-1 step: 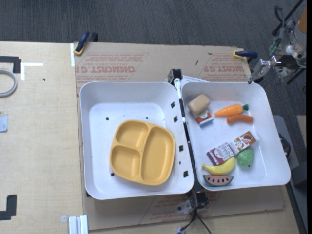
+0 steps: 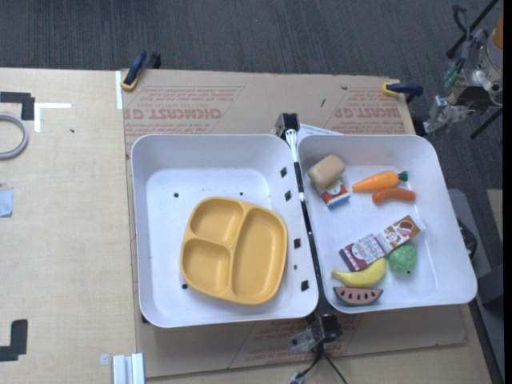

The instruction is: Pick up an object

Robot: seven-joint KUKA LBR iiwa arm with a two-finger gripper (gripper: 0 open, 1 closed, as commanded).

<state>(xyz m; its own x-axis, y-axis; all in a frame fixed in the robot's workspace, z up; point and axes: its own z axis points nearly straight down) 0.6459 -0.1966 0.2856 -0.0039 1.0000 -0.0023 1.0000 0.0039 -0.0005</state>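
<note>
Here, glossy yellow divided tray, curved banana, gripper state unclear.

Red print runs across the cardboard sheet under the two bins, in the upper middle of the frame. It stands upside down to the camera and is too blurred to read with any certainty. The same red lettering recurs at the sheet's upper right and again on its lower edge, and the small printed packets in the right bin carry markings too fine to make out.
</note>
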